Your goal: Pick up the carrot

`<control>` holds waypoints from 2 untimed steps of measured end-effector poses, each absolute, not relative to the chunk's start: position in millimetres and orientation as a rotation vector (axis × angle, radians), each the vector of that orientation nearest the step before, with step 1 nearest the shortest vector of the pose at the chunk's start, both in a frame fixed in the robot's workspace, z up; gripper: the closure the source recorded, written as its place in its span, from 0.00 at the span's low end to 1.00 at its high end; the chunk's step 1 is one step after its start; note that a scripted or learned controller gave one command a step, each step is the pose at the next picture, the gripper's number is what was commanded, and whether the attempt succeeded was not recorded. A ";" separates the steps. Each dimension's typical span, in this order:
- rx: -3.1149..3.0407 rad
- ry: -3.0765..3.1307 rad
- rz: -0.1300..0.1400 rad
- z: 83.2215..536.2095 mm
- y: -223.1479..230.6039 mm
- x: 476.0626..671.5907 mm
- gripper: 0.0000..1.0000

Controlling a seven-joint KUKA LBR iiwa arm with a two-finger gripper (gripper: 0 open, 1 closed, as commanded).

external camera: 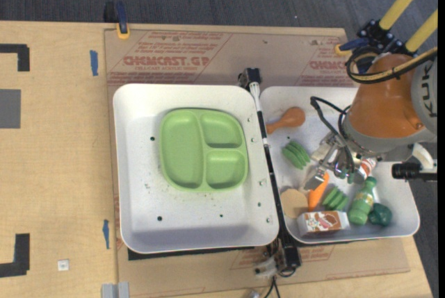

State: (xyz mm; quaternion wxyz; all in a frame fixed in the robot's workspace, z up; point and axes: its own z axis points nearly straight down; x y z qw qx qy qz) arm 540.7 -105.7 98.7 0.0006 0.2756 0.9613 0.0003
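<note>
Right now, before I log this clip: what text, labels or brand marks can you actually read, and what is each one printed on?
"CHEMCAST GP": red repeating print, upside down, on the brown protective board behind the left shallow white bin.
Same red print, cut off, on the board's right part: not fully legible.
"KU": partial dark letters on the grey arm casing.
Small red-and-white carton in the right shallow white bin: printing too small to read.

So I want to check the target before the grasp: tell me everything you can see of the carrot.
The carrot is a small orange toy, plastic by its look, lying in the right bin near the middle. It lies tilted, one end toward the gripper just above it, the other toward the bin's near edge. A tan piece sits at its left, green toys at its right. Its upper end is partly hidden.
</note>
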 end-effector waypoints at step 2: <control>2.469 1.921 0.024 90.3 -101.2 486.6 0.00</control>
